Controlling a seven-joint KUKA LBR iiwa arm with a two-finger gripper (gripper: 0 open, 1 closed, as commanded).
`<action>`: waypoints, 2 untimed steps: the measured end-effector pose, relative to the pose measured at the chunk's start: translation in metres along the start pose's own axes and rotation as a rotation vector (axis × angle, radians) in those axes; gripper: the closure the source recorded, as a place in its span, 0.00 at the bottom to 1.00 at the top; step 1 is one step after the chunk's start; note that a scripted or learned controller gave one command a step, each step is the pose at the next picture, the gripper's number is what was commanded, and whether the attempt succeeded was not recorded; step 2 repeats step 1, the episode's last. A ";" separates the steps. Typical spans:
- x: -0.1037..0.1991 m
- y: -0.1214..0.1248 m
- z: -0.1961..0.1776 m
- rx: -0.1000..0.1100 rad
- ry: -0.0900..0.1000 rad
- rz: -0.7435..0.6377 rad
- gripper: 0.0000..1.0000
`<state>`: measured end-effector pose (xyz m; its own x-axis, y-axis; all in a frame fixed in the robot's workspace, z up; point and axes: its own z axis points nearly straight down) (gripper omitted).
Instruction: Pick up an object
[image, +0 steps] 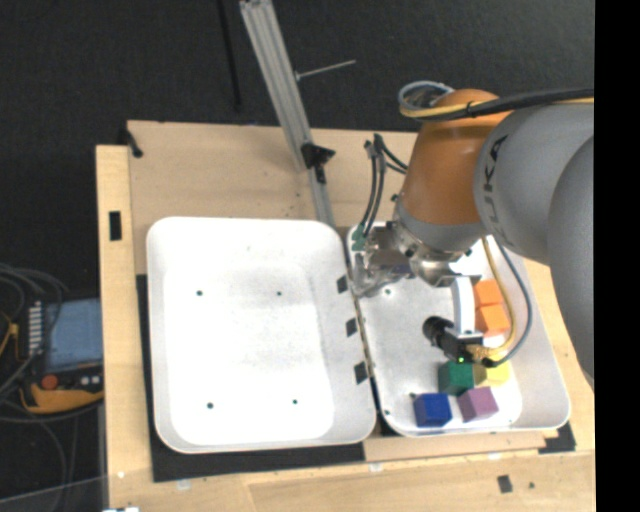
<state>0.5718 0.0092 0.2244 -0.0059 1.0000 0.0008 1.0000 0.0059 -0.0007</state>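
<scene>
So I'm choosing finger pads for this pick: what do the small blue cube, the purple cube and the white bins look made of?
Small blue cube and purple cube: probably painted wood or hard plastic, going by their flat matte faces and crisp edges. The image can't settle which. White bins: likely moulded plastic, smooth, with rounded corners and faint scuffing.

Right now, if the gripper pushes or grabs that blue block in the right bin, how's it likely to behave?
The blue block looks like a stiff cube with flat faces, so it would probably slide, not roll. It seems small, likely light. The purple block sits close beside it and may get nudged.
</scene>
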 end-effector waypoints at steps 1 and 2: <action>0.057 -0.016 -0.002 0.000 0.002 -0.002 1.00; 0.057 -0.016 -0.002 0.000 0.002 -0.002 1.00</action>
